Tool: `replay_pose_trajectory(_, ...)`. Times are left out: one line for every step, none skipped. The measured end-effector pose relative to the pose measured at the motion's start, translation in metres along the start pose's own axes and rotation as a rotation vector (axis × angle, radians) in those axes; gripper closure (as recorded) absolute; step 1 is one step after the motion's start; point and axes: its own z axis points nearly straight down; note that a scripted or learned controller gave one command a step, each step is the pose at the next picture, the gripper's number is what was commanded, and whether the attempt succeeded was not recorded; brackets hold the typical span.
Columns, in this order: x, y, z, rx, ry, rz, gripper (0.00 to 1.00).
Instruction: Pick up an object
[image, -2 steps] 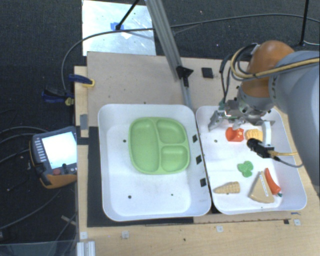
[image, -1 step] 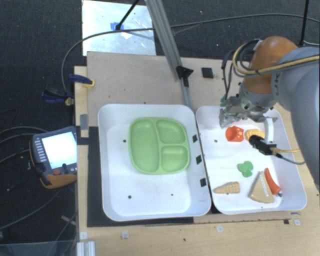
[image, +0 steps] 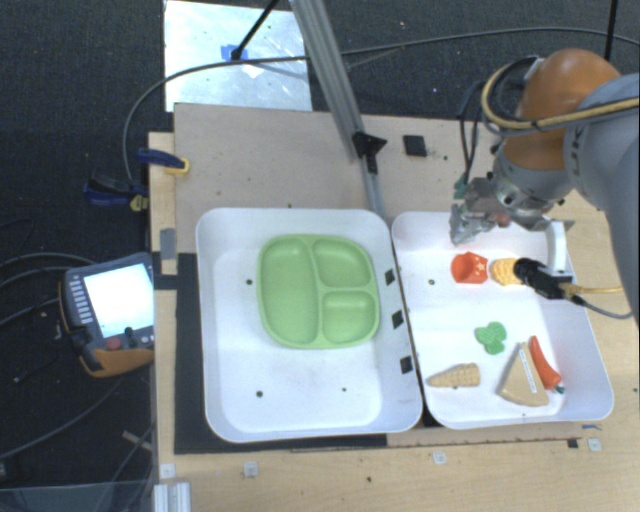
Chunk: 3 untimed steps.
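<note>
Orange toy (image: 469, 268) squat, no clear long axis, gripper (image: 463, 235) just above, jaws' state unclear

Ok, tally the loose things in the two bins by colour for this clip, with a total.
Green: 2, a divided plate in the left bin and a small leafy piece in the right bin.
Orange-red: 2, a chunk below the claw and a strip.
Yellow: 1, a piece.
Tan: 2, a cone and a wedge.
Total: 7
</note>
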Motion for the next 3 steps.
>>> replay_pose_trajectory(-0.004,0.006,-0.045,-0.003,-0.001,-0.003,1.00)
replay_pose_trajectory(-0.004,0.007,-0.085,-0.003,0.000,-0.003,1.00)
replay_pose_trajectory(0.037,0.004,-0.076,0.000,-0.001,-0.004,1.00)
